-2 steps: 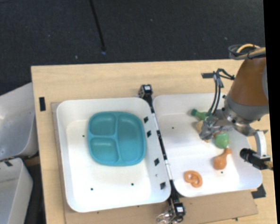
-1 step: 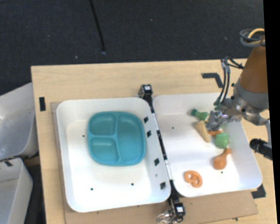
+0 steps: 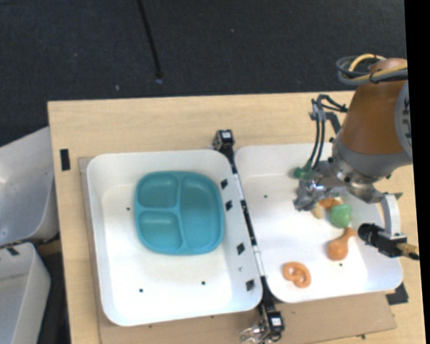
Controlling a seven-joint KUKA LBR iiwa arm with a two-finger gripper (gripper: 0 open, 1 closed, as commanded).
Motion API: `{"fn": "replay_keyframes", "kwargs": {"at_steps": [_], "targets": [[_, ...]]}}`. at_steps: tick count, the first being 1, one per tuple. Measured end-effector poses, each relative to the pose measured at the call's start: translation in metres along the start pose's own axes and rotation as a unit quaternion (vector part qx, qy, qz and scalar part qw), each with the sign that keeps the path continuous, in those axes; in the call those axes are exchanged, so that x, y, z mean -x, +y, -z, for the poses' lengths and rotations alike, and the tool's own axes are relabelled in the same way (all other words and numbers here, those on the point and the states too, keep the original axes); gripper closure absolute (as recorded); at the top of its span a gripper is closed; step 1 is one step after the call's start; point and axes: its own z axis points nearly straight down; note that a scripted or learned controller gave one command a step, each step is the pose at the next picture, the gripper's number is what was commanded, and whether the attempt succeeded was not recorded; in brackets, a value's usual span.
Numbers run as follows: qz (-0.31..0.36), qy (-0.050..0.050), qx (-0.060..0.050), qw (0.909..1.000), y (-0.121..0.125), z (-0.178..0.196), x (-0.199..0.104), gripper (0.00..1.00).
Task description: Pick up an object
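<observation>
My gripper (image 3: 312,195) hangs low over the right bin (image 3: 273,171), near its right side, under the orange-banded wrist. Just right of it lie a green round object (image 3: 340,214) and a small tan piece (image 3: 318,212). An orange drumstick-shaped toy (image 3: 340,245) lies below them, and an orange pretzel-shaped toy (image 3: 297,274) sits near the bin's front. A small green bit (image 3: 300,172) shows above the gripper. I see nothing clearly between the fingers.
The left bin (image 3: 120,282) holds a teal divided plate (image 3: 180,211). A black divider with clips (image 3: 241,217) runs between the bins. Cables rise from the arm at the right. The wooden bench (image 3: 125,122) surrounds both bins.
</observation>
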Motion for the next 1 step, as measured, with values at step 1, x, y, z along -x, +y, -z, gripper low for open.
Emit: {"fn": "replay_keyframes", "kwargs": {"at_steps": [1], "targets": [[0.0, 0.0, 0.0, 1.0, -0.0099, -0.0072, -0.0469, 1.0]]}}
